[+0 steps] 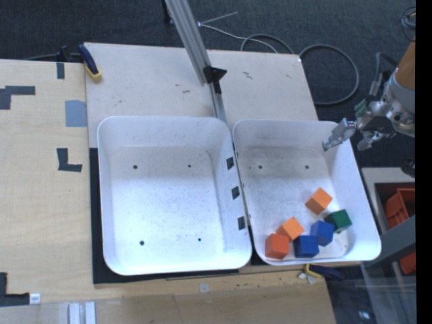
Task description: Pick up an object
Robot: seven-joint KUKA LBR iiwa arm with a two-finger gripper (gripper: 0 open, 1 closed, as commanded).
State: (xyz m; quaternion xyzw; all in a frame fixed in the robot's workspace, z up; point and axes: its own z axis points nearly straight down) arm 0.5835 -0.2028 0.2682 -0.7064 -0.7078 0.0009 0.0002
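My gripper (347,135) hangs over the right bin's (283,137) far right rim, fingers spread, holding nothing. Six blocks cluster in that bin's near right corner; the nearest candidate is the orange block (318,200). Descent and grasp remain.

Single fixed view, mounted above the bench (155,79), looking down at a slant. Far enough back to take in both bins: left bin (108,201) and right bin (361,214) side by side, centred low in frame. Dark floor (283,5) along the top edge. Arm (405,79) entering from the right edge.
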